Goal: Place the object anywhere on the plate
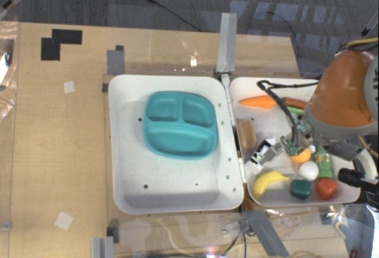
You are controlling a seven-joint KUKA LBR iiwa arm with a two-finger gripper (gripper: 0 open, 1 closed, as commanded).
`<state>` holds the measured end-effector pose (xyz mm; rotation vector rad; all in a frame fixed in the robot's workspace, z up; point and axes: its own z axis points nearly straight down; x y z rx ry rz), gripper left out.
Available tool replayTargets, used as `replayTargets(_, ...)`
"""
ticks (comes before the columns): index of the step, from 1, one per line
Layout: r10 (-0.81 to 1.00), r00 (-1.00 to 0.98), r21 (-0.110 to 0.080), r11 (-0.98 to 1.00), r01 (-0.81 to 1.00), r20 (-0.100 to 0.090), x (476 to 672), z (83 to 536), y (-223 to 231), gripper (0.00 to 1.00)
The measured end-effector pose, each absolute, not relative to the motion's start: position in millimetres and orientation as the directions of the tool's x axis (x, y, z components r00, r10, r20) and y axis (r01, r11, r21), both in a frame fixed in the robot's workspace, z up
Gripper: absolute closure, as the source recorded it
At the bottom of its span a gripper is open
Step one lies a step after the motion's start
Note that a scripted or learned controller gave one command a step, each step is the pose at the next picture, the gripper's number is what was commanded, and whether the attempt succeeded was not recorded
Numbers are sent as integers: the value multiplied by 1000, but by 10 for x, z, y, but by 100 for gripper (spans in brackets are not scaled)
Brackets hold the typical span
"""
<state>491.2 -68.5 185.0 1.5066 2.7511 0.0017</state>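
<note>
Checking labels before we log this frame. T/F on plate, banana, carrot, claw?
1. The teal plate lies in the left bin. True.
2. The banana lies on the plate. False: it lies in the right bin.
3. The carrot lies near the right bin's far edge. True.
4. The claw hangs over the left bin. False: it is over the right bin, beside the brown block.
</note>
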Motion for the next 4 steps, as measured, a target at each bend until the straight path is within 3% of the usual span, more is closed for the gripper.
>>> replayTargets(1,839,-544,10,544,839,-7,4940,1961,-661,100)
replayTargets(2,845,-535,7,535,845,-2,5374,2008,-38,100)
replayTargets(3,959,-285,7,285,959,0,5716,2145,526,100)
replayTargets(4,958,-288,2,288,958,2,5695,1919,1363,100)
